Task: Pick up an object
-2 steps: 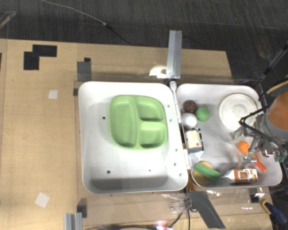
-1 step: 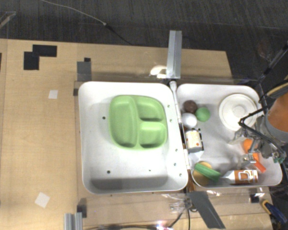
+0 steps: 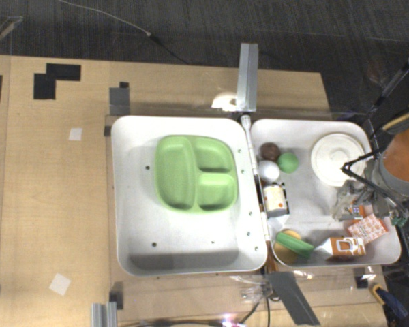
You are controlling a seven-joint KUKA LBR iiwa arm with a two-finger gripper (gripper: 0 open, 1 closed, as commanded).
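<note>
The right bin [image 3: 307,206] holds a brown ball [image 3: 269,151], a green ball [image 3: 288,161], a white ball [image 3: 269,172] and a small white and orange carton [image 3: 275,198] along its left side. A white round dish [image 3: 336,157] lies at the back. Near the front are a green and yellow piece [image 3: 294,244], an orange carton [image 3: 346,247] and a red and white packet [image 3: 368,229]. My gripper [image 3: 347,206] hangs low at the bin's right side, just above the packet and in front of the dish. Nothing shows between its tips.
The left bin [image 3: 123,203] holds a green divided plate [image 3: 194,172]. A metal post [image 3: 248,77] stands behind the wall between the bins. The arm's orange band [image 3: 403,157] overhangs the right bin's right rim.
</note>
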